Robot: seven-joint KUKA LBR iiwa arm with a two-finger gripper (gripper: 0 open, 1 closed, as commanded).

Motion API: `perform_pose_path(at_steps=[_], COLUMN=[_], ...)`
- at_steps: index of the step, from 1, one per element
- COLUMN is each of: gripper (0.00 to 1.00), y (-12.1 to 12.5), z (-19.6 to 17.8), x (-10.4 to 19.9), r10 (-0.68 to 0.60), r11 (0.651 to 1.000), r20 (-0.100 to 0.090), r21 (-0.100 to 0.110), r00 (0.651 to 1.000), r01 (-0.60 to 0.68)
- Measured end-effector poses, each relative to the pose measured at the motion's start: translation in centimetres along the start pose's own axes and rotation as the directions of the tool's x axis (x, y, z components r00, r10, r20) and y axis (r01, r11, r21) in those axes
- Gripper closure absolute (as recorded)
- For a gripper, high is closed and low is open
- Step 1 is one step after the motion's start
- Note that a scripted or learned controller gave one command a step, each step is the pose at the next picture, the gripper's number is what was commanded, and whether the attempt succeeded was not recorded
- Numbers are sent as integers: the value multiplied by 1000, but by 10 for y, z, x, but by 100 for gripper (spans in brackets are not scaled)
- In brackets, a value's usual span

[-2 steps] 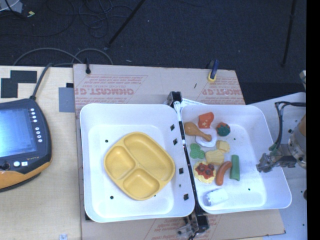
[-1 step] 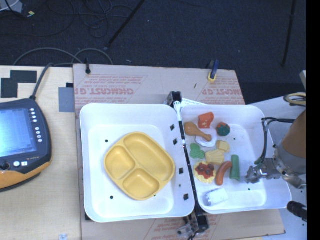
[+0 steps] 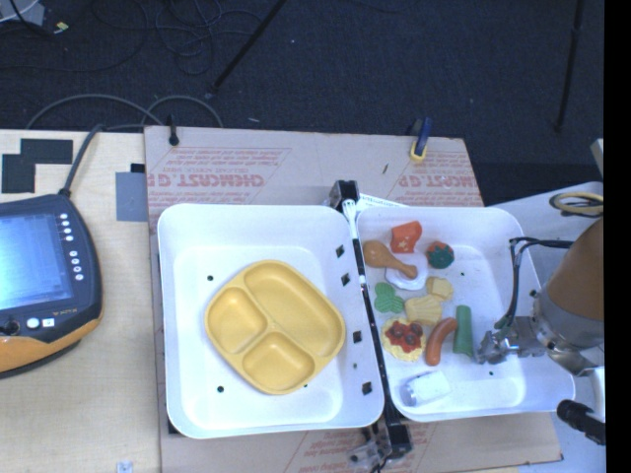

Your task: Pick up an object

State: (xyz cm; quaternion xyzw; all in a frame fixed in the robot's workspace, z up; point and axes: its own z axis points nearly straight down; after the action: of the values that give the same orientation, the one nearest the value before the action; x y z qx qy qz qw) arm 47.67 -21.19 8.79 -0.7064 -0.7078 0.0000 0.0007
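Two shallow white plastic bins sit side by side on a cardboard-covered bench. The left bin (image 3: 187, 264) holds a yellow three-compartment plastic plate (image 3: 274, 325) lying flat near its middle. The right bin (image 3: 493, 402) holds a cluster of small toy foods in its left half: a brown drumstick (image 3: 386, 257), a red block-shaped piece (image 3: 405, 236), a round red-and-green piece (image 3: 440, 255), pale yellow pieces (image 3: 430, 304), a small pizza-like disc (image 3: 403, 338), an orange-red sausage (image 3: 440, 340), a green cylinder (image 3: 462, 330), and a white packet (image 3: 426, 389) nearer the front wall.

The grey arm enters from the right; its gripper (image 3: 493, 348) hangs low inside the right bin, just beside the green cylinder. Whether its fingers are parted or closed cannot be told, and nothing is visibly held.

Risk, as a judgement: the toys lie crowded and touching, so a descent could nudge neighbours aside or close on bare floor.
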Motion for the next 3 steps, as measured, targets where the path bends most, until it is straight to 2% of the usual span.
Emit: perform_pose_path(at_steps=[3], gripper=[100], y=[0], z=[-1], x=[-2], r10=[7], r11=[1000], r20=[1], r21=[-3], r00=[1000], r01=[-7])
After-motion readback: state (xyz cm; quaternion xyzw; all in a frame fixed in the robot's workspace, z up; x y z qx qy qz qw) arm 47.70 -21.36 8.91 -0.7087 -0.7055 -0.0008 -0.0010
